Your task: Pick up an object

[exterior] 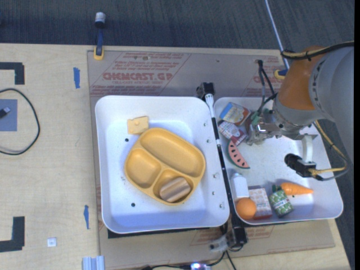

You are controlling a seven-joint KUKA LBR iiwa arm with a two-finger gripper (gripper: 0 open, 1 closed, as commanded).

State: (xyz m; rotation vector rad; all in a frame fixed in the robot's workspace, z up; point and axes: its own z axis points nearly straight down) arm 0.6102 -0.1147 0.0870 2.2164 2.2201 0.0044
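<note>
two bins, one arm over the right one

my arm (323, 89) reaches in from the right over the right bin (329, 210). my gripper (254, 133) sits low near the upper left part of that bin, but i cannot tell whether it is clenched or released, nor whether anything is in it.

the right bin carries most of the small things. just beside my gripper, toward the bin's upper left corner, lie two packets (230, 120), touching each other. below them is a watermelon slice (238, 154) with a red face and green rind. along the near edge sit a white bottle (240, 185), an orange (246, 208), a small box (260, 198), a green packet (280, 202) and a carrot (297, 189), close together in a row.

the left bin (112, 122) holds a yellow divided tray (169, 151). a bread roll (175, 189) rests in the tray's lower right compartment. a piece of cheese (138, 125) lies on the bin floor at the tray's upper left rim.

both bins rest on the worktop (45, 179).
</note>
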